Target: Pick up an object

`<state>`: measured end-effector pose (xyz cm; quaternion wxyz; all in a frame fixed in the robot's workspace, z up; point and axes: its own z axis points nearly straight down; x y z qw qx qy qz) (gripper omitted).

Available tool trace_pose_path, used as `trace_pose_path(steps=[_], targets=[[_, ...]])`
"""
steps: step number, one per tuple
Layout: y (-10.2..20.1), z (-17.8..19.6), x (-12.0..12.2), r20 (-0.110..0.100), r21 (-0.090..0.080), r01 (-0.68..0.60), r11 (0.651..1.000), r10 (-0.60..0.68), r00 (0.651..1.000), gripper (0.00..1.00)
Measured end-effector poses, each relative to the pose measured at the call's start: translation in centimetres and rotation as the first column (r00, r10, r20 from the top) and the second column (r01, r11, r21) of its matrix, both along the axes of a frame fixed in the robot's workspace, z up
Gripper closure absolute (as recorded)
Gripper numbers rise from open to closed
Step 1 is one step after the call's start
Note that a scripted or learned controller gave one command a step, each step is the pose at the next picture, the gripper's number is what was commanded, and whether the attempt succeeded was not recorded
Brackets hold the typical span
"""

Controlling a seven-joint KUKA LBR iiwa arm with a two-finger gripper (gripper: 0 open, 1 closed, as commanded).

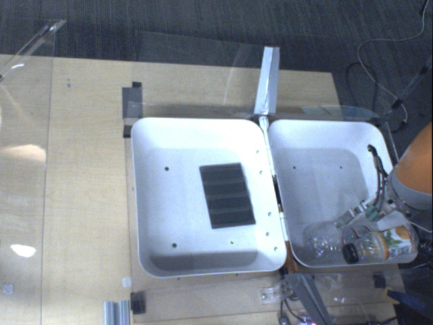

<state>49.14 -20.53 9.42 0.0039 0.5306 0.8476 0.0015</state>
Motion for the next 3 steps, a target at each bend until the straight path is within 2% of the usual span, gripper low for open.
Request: trace_pose_path(steps=[1,2,3], targets=[[4.8,-0.3,0.1,0.010,-0.009,-0.203,0.979,0.203,0.979,0.00],[9.9,-0.4,5.3,0.009,0.000,-0.051,0.999,0.051,0.999,0.00],[11.1,3.8,9.9,-0.001,0.002,0.053,0.999,-0.053,0.999,0.00]])
